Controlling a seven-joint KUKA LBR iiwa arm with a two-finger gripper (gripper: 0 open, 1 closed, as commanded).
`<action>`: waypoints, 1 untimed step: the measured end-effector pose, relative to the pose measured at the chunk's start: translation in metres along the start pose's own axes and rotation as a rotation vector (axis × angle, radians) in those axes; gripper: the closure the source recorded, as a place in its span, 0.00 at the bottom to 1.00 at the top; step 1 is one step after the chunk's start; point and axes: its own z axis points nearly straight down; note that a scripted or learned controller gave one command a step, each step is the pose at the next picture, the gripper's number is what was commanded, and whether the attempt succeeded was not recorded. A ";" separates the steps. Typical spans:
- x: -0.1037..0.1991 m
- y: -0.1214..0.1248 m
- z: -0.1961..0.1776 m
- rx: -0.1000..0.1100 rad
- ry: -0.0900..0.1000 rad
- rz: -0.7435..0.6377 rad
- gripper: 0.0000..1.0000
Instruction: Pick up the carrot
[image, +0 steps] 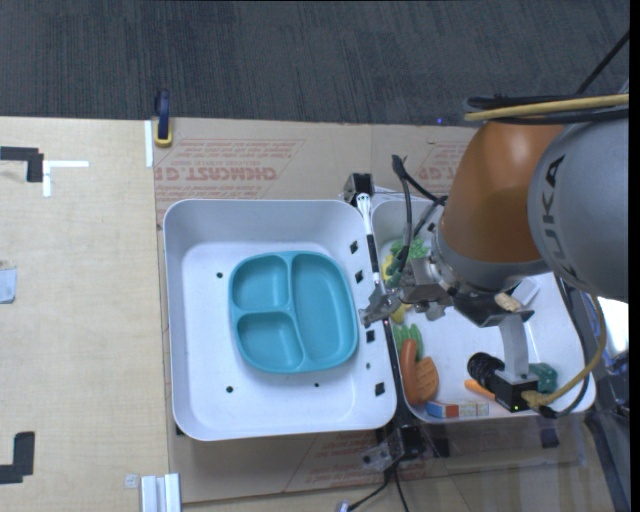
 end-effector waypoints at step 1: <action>-0.040 -0.004 0.059 0.003 0.001 -0.046 0.00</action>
